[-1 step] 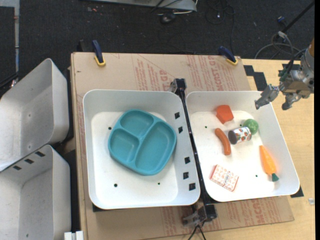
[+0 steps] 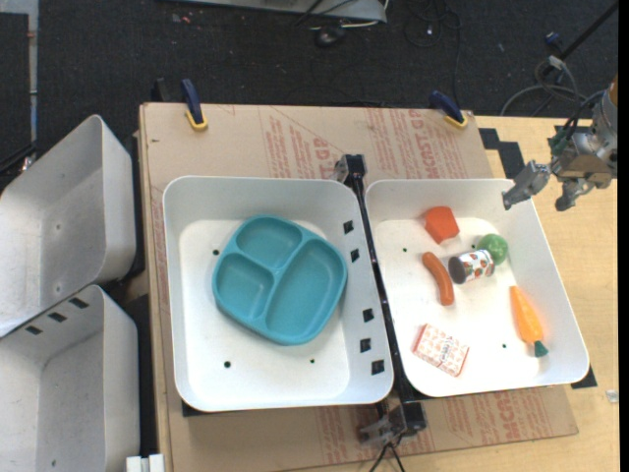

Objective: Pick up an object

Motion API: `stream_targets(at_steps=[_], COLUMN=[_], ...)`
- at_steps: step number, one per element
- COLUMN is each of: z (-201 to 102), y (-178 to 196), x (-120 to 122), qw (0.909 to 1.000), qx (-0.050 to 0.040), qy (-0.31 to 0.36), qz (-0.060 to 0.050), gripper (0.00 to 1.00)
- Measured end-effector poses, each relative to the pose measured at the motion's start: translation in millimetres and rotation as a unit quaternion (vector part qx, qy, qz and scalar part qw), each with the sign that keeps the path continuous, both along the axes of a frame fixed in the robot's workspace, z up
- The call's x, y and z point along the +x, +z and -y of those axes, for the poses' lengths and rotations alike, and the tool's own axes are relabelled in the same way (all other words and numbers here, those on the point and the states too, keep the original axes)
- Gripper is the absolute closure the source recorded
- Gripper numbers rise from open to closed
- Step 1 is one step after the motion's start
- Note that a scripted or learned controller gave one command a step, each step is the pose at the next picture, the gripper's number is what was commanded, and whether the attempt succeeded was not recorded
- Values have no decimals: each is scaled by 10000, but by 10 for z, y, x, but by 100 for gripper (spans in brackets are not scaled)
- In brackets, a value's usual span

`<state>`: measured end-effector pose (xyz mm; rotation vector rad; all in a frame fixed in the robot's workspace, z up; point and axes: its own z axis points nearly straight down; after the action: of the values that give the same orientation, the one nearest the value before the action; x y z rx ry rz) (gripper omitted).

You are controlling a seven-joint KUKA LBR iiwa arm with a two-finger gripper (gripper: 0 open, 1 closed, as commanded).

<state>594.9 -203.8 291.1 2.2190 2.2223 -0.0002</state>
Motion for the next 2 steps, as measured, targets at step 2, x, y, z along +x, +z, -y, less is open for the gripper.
stream_targets(at_steps=[2], z=[-98], y=[-1015], x=[-118], qw=[10000], qx=[10], qy=[-17], qz=[-33], gripper=[0])
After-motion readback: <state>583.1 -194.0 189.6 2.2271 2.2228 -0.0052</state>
